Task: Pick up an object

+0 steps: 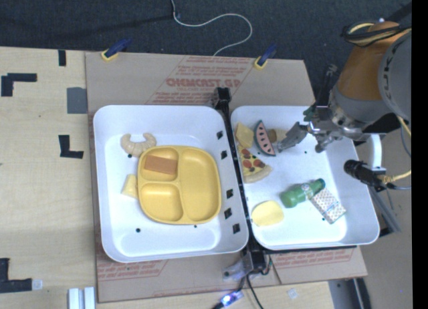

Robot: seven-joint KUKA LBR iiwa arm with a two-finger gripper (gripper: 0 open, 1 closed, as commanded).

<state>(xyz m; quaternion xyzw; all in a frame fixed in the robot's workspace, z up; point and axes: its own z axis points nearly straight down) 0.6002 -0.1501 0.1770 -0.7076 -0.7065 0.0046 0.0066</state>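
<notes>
Dark blue carpet and a pale wooden bench [40,187] frame a sheet of brown cardboard [194,80] bearing two shallow white bins. At right, the grey arm with its orange band [364,67] holds its two-finger gripper [306,139] over the upper part of the right-hand white bin [358,224], fingers spread apart and pinching nothing. Below it lie a green plastic bottle [301,192], a pale yellow rounded block [267,213], a speckled white packet [328,204], a toy pizza slice [253,164] and a toy watermelon wedge [265,137]. The left-hand white bin [114,234] carries a yellow compartment tray [190,190] with a tan toast slice [160,164] in its upper-left compartment, and a beige croissant [137,143] just beside the tray.
</notes>
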